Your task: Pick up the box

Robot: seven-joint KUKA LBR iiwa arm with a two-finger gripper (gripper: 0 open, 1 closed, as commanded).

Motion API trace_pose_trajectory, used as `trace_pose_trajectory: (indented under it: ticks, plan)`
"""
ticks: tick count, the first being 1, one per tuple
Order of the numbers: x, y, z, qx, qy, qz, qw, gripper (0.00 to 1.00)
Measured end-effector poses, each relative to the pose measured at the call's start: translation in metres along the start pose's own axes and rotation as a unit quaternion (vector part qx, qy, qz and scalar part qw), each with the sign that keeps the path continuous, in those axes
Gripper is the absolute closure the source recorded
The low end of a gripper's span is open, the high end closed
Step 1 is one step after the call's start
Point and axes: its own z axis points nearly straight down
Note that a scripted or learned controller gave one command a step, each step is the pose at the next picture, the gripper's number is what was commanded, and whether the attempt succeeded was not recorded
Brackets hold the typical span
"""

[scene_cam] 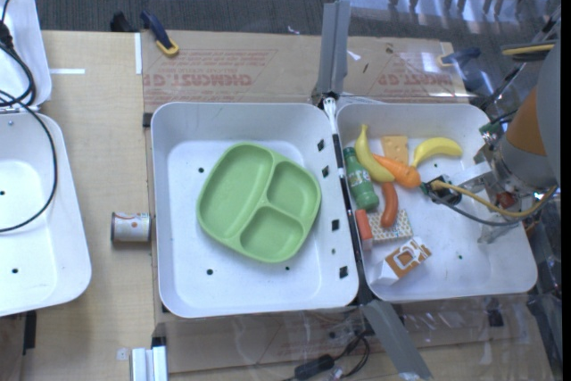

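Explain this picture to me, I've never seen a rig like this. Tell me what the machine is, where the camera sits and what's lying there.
One camera is fixed above a bench and looks down at a slant. The grey and orange shape at the right edge is a robot arm. Its gripper is over the right side of the right bin. Its job is to pick up the box, which lies near that bin's front, apart from the gripper, so it is not picked up yet. That bin also has bananas, a carrot, a green bottle and other toy food. The left bin holds a green plate.
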Motion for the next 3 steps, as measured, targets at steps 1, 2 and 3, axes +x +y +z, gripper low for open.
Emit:
trace_pose_trajectory:
  ticks: [1,2,3]
  plan:
    - [-0.041,-0.076,0.001,0.001,-0.001,-0.008,1.0,0.0]
    - [-0.045,-0.042,0.001,0.0,0.0,0.014,0.9999,0.0]
    - [-0.045,-0.102,0.0,0.001,0.0,0.012,0.9999,0.0]
